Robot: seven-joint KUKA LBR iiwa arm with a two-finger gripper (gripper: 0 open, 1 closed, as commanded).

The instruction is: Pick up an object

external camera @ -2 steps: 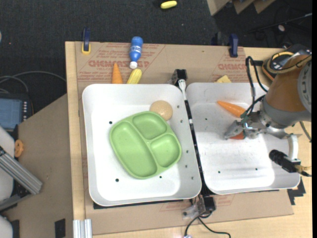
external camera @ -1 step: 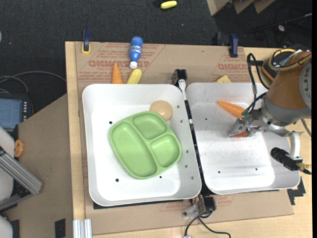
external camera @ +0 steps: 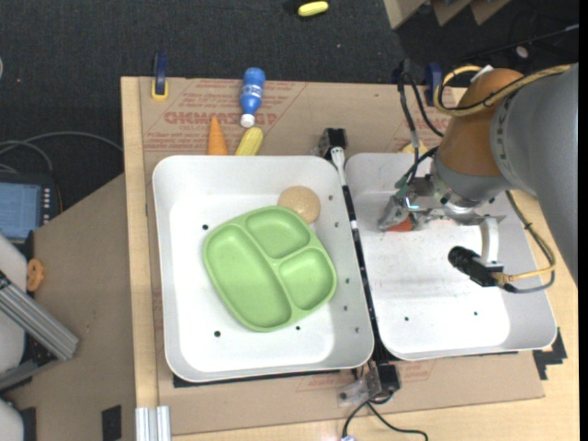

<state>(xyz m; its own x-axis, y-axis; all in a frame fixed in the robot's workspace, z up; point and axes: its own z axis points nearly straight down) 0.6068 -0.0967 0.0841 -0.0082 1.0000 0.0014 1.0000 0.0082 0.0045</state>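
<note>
My gripper (external camera: 404,211) is low in the right bin (external camera: 459,329), near its upper left corner. A small red object (external camera: 401,226) peeks out from just under it, lying on the bin floor; most of that object is hidden by the gripper. In the left bin (external camera: 179,274) lies a green divided plate (external camera: 268,266). A round tan piece (external camera: 299,203) rests against the plate's upper right rim. The grey arm with its orange band (external camera: 478,127) comes in from the upper right.
Behind the left bin, on the cardboard, lie a blue and white bottle (external camera: 250,95), an orange carrot (external camera: 216,138) and a yellow corn cob (external camera: 249,141). A black clamp (external camera: 333,141) sits at the divide between the bins. Cables hang beside the arm.
</note>
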